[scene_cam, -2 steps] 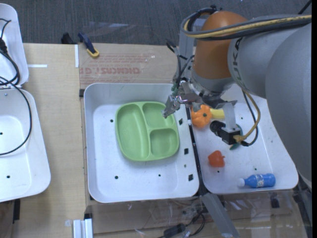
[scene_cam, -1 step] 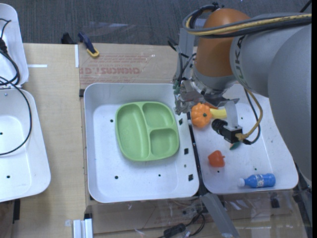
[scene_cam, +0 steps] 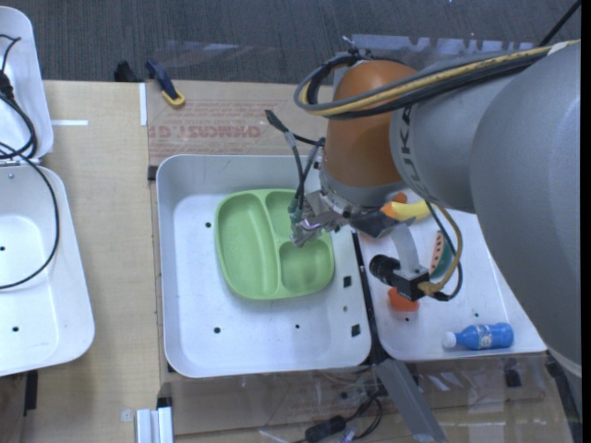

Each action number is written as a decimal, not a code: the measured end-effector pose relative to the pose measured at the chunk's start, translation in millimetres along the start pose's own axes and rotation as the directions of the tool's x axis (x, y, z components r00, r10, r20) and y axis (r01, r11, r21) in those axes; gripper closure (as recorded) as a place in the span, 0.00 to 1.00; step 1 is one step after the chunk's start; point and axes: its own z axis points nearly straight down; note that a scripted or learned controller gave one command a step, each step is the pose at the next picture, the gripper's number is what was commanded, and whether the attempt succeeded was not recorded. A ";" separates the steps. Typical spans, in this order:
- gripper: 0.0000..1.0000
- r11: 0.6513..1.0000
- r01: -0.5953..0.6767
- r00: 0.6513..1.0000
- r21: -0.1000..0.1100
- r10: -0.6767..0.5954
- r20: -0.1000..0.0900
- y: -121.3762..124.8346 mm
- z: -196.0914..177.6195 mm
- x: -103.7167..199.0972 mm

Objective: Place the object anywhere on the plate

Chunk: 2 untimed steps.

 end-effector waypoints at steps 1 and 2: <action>0.00 1.000 0.000 1.000 -0.001 0.000 0.000 0.0 -0.2 -0.5; 0.00 0.994 -0.108 0.994 -0.002 0.108 0.002 -11.8 -23.7 -123.9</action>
